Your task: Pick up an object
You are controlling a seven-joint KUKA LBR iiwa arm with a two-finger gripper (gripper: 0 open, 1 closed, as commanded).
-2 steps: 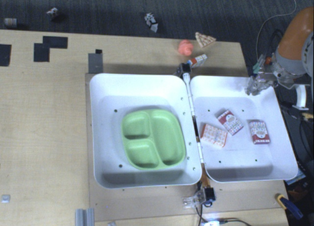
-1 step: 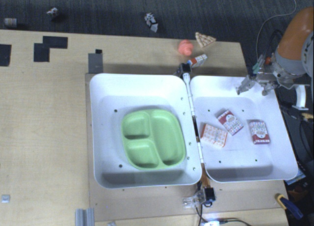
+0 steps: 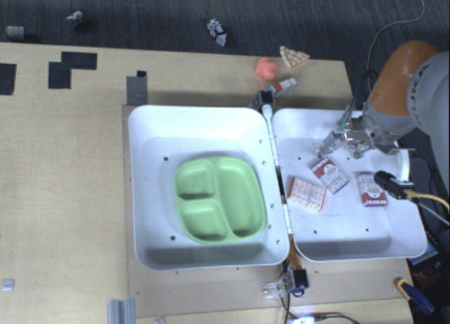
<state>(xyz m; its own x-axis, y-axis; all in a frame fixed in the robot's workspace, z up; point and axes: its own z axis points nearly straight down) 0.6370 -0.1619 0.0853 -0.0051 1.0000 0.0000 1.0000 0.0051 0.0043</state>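
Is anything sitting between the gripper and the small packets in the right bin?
Nothing visible does. The gripper hangs over the right bin, just above the nearest packet; bare white floor separates them. The other packets lie apart.

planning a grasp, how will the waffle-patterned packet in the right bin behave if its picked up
The waffle-patterned packet lies flat on the right bin, so it probably is thin, light and hard to get fingers under. It looks like a soft wrapper, so may flex.
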